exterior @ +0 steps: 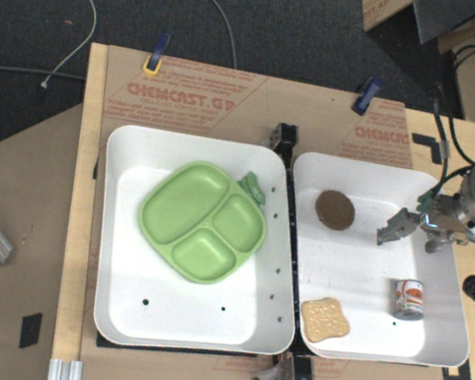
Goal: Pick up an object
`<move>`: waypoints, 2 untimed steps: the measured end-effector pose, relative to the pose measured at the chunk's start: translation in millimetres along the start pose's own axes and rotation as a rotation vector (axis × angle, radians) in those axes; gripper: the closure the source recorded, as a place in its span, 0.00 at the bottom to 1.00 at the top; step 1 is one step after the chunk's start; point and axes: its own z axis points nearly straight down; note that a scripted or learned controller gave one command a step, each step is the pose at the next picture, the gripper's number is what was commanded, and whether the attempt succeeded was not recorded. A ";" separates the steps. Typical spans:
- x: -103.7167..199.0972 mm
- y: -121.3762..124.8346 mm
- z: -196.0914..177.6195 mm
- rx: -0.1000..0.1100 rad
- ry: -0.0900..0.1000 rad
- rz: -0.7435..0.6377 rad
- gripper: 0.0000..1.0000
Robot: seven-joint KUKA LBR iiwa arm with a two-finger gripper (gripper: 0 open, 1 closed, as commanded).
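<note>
**Pincer poised over the right bin, grasping nothing**

The pincer [413, 226] hangs above the upper right part of the right bin [376, 177], its two dark fingers spread apart with nothing between them. To its left, in the same bin, lies a round brown cookie-like disc [335, 210], apart from the fingers. Below the pincer and a little to its right rests a small can [409, 299] on its side, with a red and white label whose writing is too small to read. Further down and to the left sits a tan cracker [325, 320] near the bin's front wall.

Well to the pincer's left, the left bin [105, 298] holds a green divided plate [203, 222], with a small dark green piece [254, 188], possibly a leaf-shaped toy, touching its upper right edge.

The cardboard sheet [208, 98] on the desk behind the bins carries red print reading "CHEMCAST GP", and two blue clamps [159, 51] grip its far edge.
</note>
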 end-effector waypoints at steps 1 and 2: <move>0.0 0.1 -0.1 0.000 0.000 0.000 0.00; 7.8 5.4 53.9 0.001 0.000 0.000 0.00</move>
